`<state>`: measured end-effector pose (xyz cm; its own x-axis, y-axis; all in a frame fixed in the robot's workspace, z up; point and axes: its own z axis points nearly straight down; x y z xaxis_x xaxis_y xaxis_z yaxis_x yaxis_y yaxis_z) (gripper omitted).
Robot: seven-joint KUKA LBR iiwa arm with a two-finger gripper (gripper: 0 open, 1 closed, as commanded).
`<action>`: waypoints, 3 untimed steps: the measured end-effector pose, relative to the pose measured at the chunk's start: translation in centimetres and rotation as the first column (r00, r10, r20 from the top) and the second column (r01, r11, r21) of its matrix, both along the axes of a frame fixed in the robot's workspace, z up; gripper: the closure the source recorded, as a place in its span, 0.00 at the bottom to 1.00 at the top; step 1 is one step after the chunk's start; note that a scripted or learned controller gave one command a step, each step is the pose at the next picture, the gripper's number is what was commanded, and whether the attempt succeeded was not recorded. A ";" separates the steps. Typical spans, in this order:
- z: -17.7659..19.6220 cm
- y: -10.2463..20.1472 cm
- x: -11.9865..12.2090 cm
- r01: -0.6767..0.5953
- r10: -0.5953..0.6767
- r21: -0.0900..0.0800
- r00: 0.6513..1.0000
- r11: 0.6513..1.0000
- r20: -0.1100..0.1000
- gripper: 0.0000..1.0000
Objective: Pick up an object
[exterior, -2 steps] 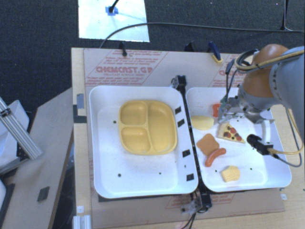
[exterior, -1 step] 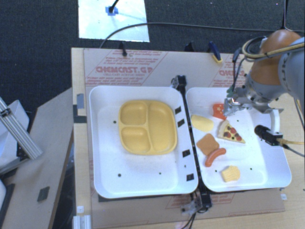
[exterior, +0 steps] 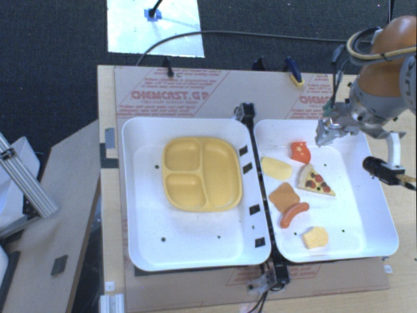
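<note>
The right bin (exterior: pixel 371 204) holds several toy foods: a red pepper piece (exterior: pixel 300 152), a pale yellow slice (exterior: pixel 277 169), a pizza wedge (exterior: pixel 316 181), a brown toast square (exterior: pixel 284 197), a red sausage (exterior: pixel 294 214) and a yellow cheese block (exterior: pixel 316 237). My gripper (exterior: pixel 328 133) hangs over the back of this bin, just right of and behind the red pepper piece. Nothing shows between its fingers.
The left bin (exterior: pixel 146 240) carries a yellow divided plate (exterior: pixel 200 173). A black divider strip (exterior: pixel 257 194) runs between the bins. A black-and-white part of the arm (exterior: pixel 388 162) juts over the right bin's right side. A white sheet (exterior: pixel 154 17) lies on the dark floor behind.
</note>
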<state>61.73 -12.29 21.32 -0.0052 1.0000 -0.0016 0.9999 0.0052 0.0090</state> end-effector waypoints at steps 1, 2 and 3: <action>5.5 0.0 0.2 -0.001 0.001 0.000 1.000 1.000 -0.001 1.00; 3.6 5.1 -1.6 -0.003 0.003 0.003 1.000 1.000 -0.010 1.00; 2.0 9.7 -3.4 -0.004 0.004 0.003 1.000 1.000 -0.010 1.00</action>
<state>58.35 -2.58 23.31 -0.0089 1.0000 0.0012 1.0000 0.0089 -0.0006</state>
